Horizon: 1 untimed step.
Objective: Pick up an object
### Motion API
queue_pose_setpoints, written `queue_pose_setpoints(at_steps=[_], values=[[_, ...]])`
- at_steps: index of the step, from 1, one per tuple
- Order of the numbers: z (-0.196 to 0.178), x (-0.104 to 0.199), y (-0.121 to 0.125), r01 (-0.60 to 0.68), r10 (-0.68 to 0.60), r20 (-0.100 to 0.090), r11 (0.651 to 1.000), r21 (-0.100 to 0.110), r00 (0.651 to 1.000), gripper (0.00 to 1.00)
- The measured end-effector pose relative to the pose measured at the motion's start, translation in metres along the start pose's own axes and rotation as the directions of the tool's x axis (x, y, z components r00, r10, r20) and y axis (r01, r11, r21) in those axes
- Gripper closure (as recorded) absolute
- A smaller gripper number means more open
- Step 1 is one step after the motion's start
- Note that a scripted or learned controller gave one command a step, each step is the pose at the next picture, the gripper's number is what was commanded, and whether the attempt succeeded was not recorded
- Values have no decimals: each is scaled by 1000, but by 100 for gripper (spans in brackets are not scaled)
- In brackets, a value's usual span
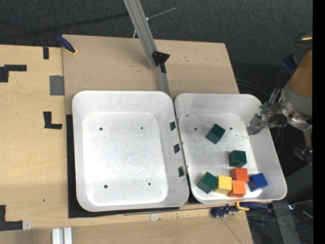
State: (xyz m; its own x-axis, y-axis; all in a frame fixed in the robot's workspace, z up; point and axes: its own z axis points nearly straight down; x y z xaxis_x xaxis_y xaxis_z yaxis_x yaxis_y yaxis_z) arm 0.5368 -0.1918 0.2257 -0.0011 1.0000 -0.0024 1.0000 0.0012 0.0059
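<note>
The right bin (203, 101) holds several small blocks. A dark green block (215, 133) lies alone near its middle. Another green block (237, 158) sits lower right. At the front cluster a green block (207, 182), a yellow block (224, 183), two orange blocks (238, 180) and a blue block (258, 181). My gripper (257, 121) hangs over the right rim of this bin, right of the lone green block, with nothing seen between its fingers.
The left bin (122, 151) sits beside the right one. A slanted metal pole (144, 32) crosses the bench from the top to the gap between the bins. The arm's orange band (304, 78) is at the right edge.
</note>
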Motion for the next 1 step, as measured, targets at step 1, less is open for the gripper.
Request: queue_pose_setpoints(at_steps=[1], values=[[-28, 0, 1, 1, 0, -1, 1000, 3, 1000, 100]])
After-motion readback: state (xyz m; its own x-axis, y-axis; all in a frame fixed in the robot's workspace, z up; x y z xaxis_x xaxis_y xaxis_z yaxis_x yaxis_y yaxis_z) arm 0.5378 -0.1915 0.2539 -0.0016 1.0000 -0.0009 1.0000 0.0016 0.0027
